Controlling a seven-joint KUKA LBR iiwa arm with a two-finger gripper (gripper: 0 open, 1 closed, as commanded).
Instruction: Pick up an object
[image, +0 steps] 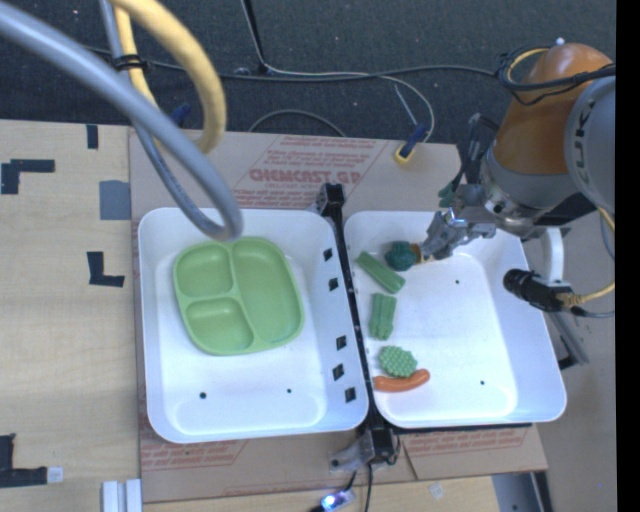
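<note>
The right bin (520, 400) holds several small toy foods. A dark green round piece (401, 255) lies near its back left, with a light green stick (379, 271) next to it. A ribbed green piece (383, 315) sits in the middle left. Nearer the front lie a bumpy green piece (396, 359) and an orange carrot-like piece (402, 381). My gripper (441, 244) hangs over the back of the right bin, just to the right of the dark green round piece. Nothing shows between its tips.
The left bin (200, 415) holds a green divided plate (238, 295). A grey hose (150, 130) and a yellow hose (195, 65) cross the upper left. A black divider (345, 320) runs between the bins. Cables lie behind the bins.
</note>
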